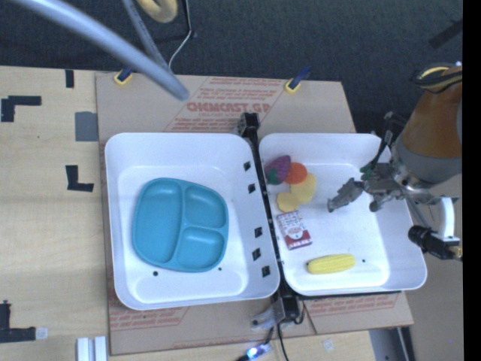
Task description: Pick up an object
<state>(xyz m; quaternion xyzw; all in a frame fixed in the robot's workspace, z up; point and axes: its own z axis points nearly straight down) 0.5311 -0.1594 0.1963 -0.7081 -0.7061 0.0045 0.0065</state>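
Corn cob point(331, 263), red packet point(294, 229) in rt bin point(391, 277); blue tray point(180, 224) in left.

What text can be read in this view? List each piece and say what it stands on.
"CHEMCAST GP": red print on the brown board under the bins, just above the divider between them.
More red print runs along the same board's upper and lower edges; it is too small to read.
The small red and white packet in the right bin carries print, too blurred to read.
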